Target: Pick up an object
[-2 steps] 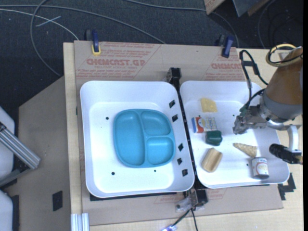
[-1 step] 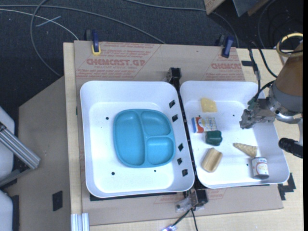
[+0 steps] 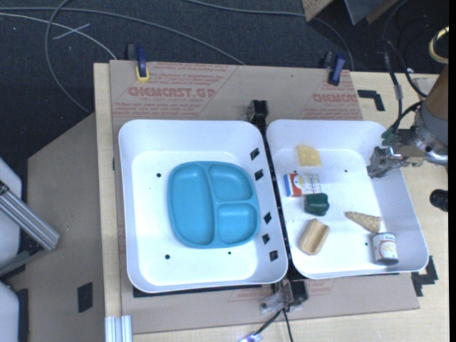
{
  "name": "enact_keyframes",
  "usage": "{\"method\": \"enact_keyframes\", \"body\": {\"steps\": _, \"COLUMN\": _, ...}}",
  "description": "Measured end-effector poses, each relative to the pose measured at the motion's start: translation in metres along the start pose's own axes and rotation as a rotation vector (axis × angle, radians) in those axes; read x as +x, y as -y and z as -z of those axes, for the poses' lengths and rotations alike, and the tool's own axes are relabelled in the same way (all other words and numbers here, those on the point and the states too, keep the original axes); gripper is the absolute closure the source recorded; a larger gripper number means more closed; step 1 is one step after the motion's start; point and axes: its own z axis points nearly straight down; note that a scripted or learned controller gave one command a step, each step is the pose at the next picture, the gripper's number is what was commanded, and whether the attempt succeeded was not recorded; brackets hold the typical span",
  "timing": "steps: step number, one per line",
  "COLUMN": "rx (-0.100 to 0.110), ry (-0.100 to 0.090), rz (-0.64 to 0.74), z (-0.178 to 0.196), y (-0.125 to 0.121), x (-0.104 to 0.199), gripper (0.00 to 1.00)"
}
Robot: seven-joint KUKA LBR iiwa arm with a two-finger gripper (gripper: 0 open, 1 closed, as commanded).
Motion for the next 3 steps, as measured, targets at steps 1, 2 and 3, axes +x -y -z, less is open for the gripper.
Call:
{"method": "enact_keyframes", "body": {"steps": 1, "rx": 0.007, "ry": -0.005, "rz": 0.005, "z": -0.001, "y": -0.007, "x": 0.049, "gripper": 1.0}}
{"method": "enact_keyframes", "body": {"steps": 2, "rx": 0.009, "ry": -0.005, "rz": 0.004, "z": -0.008, "y": -0.008, "x": 0.106, "gripper": 1.0}}
{"method": "enact_keyframes", "body": {"steps": 3, "rx": 0.01, "ry": -0.005, "rz": 0.004, "z": -0.016, "y": -0.004, "x": 0.159, "gripper": 1.0}}
